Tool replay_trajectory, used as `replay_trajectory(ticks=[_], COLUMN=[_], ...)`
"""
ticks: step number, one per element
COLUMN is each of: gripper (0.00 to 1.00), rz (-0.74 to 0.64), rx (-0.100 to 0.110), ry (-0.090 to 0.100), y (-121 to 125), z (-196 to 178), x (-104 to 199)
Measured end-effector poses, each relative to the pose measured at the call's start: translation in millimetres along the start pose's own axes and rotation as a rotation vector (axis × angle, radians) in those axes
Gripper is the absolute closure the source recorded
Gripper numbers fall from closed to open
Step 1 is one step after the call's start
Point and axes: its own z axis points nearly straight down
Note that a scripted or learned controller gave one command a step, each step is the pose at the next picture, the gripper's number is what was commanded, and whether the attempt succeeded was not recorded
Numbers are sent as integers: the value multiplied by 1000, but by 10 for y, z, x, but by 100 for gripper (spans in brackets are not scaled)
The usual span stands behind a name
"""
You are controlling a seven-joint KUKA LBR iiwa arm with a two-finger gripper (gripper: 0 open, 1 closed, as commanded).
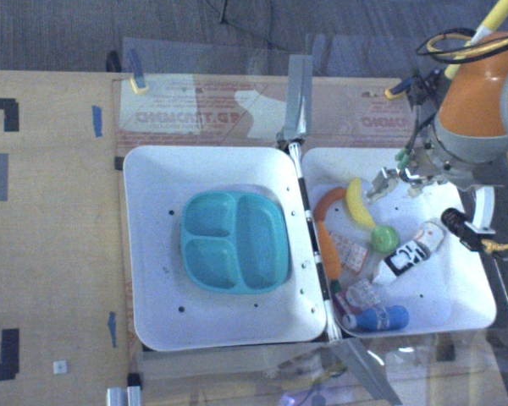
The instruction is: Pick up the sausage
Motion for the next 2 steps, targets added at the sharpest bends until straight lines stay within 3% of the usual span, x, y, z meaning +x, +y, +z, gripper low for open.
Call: replay_trajectory(ticks=[1, 2], gripper=[0, 0], rz=[-29, -80], rx=[-6, -16], ry=[-1, -4], y=[-692, -1017], z=[778, 828], x=[176, 333])
